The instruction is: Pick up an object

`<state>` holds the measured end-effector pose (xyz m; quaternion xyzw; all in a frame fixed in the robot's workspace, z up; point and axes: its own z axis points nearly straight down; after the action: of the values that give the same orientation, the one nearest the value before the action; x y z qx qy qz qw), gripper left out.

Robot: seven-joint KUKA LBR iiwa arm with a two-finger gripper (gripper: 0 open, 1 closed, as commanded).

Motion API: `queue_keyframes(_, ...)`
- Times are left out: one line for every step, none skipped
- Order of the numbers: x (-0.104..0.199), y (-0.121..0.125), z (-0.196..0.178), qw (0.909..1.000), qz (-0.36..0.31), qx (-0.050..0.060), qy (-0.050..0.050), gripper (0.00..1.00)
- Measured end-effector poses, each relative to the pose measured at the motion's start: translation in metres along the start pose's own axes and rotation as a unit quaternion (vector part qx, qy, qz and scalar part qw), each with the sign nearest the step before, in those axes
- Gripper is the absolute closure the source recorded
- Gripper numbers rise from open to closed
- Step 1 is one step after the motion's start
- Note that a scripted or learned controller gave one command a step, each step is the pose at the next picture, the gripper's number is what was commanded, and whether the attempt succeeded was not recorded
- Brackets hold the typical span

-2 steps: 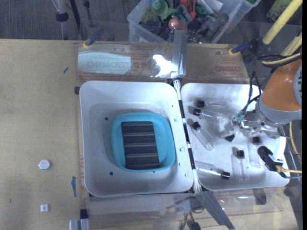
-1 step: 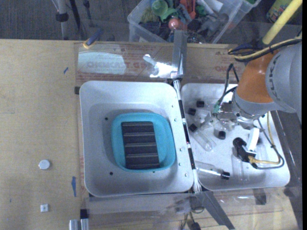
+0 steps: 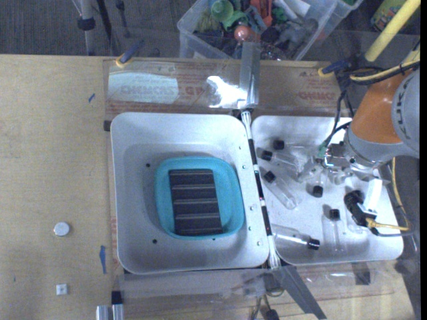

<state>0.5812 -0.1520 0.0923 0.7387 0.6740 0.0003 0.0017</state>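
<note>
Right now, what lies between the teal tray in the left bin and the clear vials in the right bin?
In the camera view, between the teal tray and the clear vials lie bare white bin floor and the two bins' adjoining rims.

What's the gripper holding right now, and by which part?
Cannot tell. The gripper sits low among the clear black-capped vials in the right bin; nothing visibly between its fingers.

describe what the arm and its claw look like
The arm is grey with a rounded orange band above the wrist. Black and yellow cables run alongside it. The claw is a small dark and metallic assembly with a touch of green on it.
</note>
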Motion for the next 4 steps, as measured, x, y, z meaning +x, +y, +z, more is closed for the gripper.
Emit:
queue_keyframes(0.0,0.0,-0.01,1.0,0.001,-0.001,0.0,1.0)
queue_keyframes(0.066,0.037,-0.105,0.9985,0.054,0.002,0.0,1.0)
queue_keyframes(0.067,0.037,-0.114,0.9986,0.053,0.001,-0.001,1.0)
queue_keyframes(0.068,0.038,-0.124,0.9987,0.051,0.0,-0.002,1.0)
